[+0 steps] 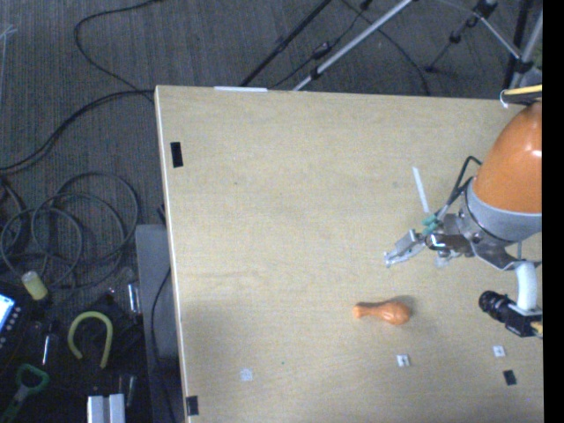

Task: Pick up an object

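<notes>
Reading this as a pre-grasp: claw (398,252) hangs open, gripping nothing. We see the orange toy (384,312) on the board just below it (toward the camera), long axis left-right.

One fixed camera looks down, seemingly slanted, from high above the bench (291,192).

Orange dome band, grey wrist, slim silver tool (401,249) w/ black cable.

The tool (398,252) hangs above the bench (282,201), just behind the pear-shaped object (385,312).
</notes>
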Controlling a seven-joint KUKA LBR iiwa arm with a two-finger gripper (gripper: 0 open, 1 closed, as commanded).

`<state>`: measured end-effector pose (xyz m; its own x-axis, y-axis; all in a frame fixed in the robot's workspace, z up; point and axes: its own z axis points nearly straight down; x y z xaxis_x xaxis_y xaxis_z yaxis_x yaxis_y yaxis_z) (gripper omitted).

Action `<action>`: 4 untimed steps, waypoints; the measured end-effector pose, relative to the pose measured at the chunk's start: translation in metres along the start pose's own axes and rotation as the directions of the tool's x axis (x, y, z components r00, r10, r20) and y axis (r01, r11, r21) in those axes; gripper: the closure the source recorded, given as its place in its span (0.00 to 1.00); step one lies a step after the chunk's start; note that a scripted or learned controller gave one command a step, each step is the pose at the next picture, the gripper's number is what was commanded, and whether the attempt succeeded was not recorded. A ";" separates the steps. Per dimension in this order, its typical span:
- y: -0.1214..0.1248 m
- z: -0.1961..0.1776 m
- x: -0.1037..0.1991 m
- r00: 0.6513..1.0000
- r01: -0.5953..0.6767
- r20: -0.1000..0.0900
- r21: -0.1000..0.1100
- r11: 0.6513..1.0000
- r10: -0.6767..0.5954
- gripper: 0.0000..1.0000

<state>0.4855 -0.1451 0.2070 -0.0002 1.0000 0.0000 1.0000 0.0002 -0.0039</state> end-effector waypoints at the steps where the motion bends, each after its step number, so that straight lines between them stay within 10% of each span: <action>1: 0.078 0.089 -0.051 1.000 -0.016 -0.001 0.000 1.000 0.016 0.00; 3: 0.184 0.122 -0.015 0.929 0.371 0.005 -0.004 0.929 -0.371 0.00; 4: 0.184 0.122 -0.015 0.929 0.371 0.005 -0.003 0.929 -0.371 0.00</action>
<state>0.6687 -0.1598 0.0845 -0.3714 0.9285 -0.0037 0.9285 0.3714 -0.0003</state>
